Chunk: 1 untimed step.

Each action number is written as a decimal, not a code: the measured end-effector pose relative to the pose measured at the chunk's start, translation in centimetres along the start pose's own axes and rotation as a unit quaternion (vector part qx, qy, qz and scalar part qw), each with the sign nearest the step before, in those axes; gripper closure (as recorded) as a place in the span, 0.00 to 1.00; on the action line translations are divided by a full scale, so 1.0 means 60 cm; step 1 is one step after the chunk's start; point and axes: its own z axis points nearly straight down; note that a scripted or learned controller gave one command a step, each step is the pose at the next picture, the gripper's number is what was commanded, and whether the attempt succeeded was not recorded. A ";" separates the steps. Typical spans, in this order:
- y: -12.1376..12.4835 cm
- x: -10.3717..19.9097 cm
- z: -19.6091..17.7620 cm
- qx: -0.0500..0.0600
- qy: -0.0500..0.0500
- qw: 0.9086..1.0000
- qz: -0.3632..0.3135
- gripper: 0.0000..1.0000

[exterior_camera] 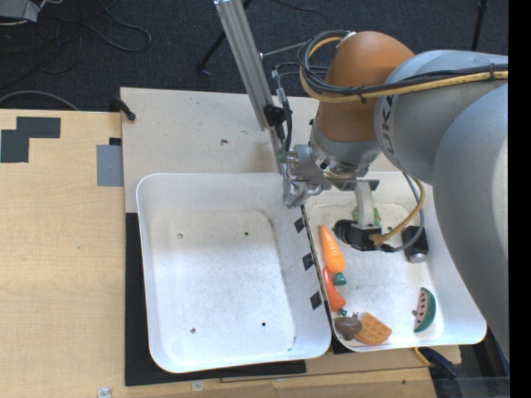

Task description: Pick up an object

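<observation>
My gripper hangs low over the ridge where the two white bins meet, at their far end, with nothing visibly held in it. Just in front of it in the right bin lies an orange carrot, pointing along the bin's left wall. Below the carrot is a red piece. A brown lump and a waffle sit at the near left corner. A watermelon slice lies near the right wall. A bit of green peeks out beneath the wrist.
The left bin stands beside the right one, sharing a ridge with black clips. A slanted aluminium post rises behind the bins, close to the gripper. The big grey arm covers the right bin's far right.
</observation>
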 end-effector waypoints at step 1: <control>0.007 0.070 -0.005 -0.001 0.000 1.000 0.000 1.00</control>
